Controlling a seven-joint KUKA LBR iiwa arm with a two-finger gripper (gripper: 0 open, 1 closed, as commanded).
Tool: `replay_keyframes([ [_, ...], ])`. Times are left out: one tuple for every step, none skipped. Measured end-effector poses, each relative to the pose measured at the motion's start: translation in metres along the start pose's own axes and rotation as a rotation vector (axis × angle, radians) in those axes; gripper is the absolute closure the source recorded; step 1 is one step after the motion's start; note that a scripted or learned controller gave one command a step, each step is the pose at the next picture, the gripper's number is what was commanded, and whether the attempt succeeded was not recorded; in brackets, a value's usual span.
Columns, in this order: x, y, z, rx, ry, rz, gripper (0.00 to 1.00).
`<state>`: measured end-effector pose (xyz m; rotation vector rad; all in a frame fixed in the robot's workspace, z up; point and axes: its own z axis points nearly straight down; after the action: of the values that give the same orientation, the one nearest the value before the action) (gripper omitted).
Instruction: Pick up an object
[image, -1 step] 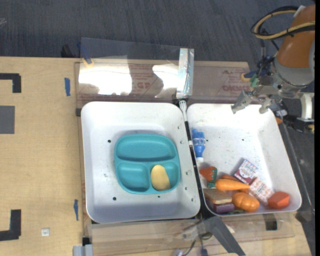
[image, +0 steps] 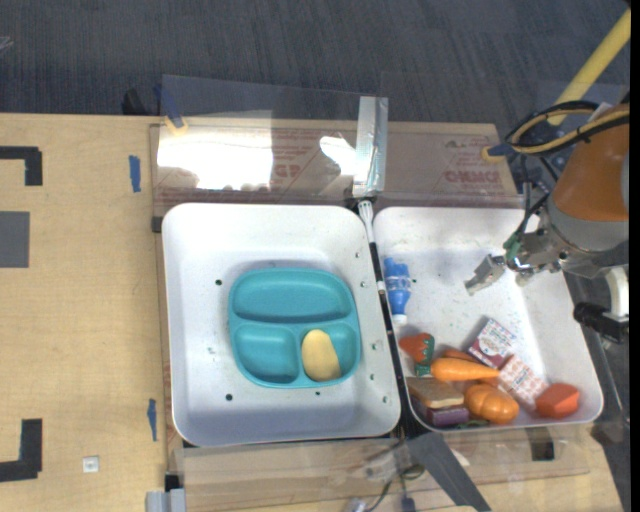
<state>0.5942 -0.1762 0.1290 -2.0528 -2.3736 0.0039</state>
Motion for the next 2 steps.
replay_keyframes([
  [0.041, -0.018, -0.062, -0.01, -0.002, 0.032, 0.0],
  [0.002, -0.052, 0.036, -0.003, -0.001, 0.001, 0.0],
])
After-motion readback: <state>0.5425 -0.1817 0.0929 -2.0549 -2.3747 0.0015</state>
